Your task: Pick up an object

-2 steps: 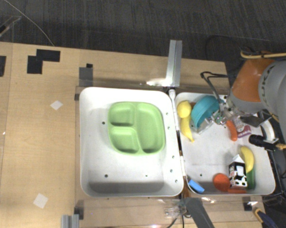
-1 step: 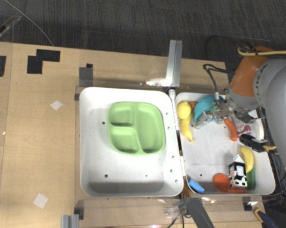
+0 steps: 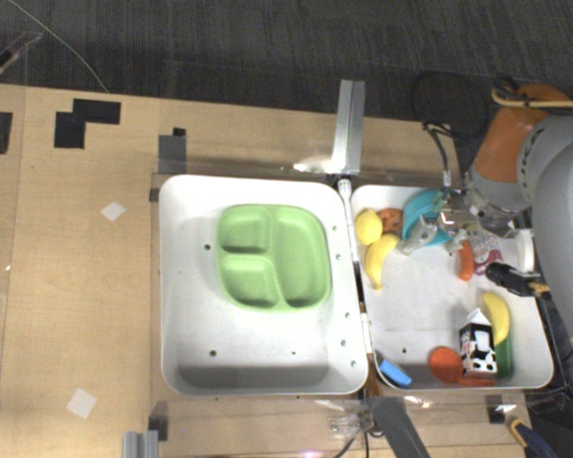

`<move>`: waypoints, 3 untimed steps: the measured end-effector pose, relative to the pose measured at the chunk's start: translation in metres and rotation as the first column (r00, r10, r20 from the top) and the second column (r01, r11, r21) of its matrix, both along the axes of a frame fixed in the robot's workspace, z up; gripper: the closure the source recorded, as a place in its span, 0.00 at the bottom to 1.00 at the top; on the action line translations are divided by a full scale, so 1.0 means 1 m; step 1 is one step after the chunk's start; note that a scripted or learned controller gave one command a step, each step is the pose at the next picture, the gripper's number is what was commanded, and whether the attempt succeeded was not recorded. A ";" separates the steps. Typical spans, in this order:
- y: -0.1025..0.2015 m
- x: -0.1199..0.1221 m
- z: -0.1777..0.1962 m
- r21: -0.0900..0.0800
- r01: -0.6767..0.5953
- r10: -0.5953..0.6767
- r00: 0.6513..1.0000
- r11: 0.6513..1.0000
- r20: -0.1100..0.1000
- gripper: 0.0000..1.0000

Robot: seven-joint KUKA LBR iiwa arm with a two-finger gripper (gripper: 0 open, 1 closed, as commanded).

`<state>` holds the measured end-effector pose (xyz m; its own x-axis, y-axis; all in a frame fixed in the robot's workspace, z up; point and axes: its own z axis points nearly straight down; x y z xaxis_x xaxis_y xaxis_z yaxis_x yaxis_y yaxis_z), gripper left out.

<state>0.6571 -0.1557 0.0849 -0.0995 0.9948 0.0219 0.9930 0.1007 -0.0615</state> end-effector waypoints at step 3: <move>-0.030 -0.029 0.010 0.005 0.050 -0.050 0.995 0.999 0.084 0.00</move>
